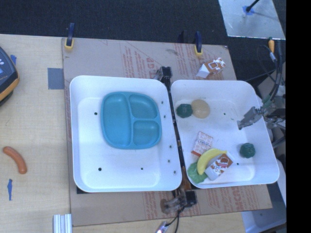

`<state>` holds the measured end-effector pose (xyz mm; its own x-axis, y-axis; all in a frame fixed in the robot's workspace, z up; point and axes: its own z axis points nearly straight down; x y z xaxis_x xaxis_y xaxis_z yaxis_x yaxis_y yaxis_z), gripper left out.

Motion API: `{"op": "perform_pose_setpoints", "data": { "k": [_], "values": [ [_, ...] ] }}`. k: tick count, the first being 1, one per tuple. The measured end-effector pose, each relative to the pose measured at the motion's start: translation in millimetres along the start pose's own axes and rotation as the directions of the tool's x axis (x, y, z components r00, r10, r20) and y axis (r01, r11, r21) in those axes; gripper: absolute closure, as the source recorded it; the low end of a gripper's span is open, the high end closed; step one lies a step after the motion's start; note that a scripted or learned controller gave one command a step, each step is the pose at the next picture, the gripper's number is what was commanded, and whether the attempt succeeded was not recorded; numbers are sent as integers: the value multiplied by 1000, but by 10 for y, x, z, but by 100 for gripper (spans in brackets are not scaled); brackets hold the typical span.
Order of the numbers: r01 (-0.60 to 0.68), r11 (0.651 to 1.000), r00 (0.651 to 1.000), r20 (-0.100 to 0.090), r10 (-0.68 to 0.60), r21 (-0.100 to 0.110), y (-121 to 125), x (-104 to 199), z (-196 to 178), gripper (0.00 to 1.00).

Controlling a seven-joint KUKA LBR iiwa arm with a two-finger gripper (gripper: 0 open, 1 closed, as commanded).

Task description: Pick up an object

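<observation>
We count two white bins (77, 130), one blue divided plate (130, 120), two dark green balls (184, 110), one beige ball (200, 108), one banana (210, 158), three small cartons (202, 143), and one sausage (15, 159).

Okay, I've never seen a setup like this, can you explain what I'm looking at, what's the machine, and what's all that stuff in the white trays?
One camera looks down at a slant on a bench with two shallow white bins. The left bin holds a blue divided plate. The right bin holds toy items: a banana, small cartons, two dark green balls and a tan ball. The grey part at the right bin's edge is the robot's gripper, which holds nothing. A toy sausage lies on the bench.
</observation>
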<state>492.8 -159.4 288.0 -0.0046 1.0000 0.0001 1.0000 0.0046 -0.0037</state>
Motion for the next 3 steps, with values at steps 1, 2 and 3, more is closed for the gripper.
{"op": "perform_pose_setpoints", "data": {
  "k": [1, 2, 3],
  "values": [
    [1, 1000, 1000, 0, -1, 3, 72, 642, 1566, 0],
    [1, 1000, 1000, 0, -1, 1, -83, 591, 1970, 0],
    [-2, 1000, 1000, 0, 2, -2, 301, 324, 1864, 0]
  ]
}}
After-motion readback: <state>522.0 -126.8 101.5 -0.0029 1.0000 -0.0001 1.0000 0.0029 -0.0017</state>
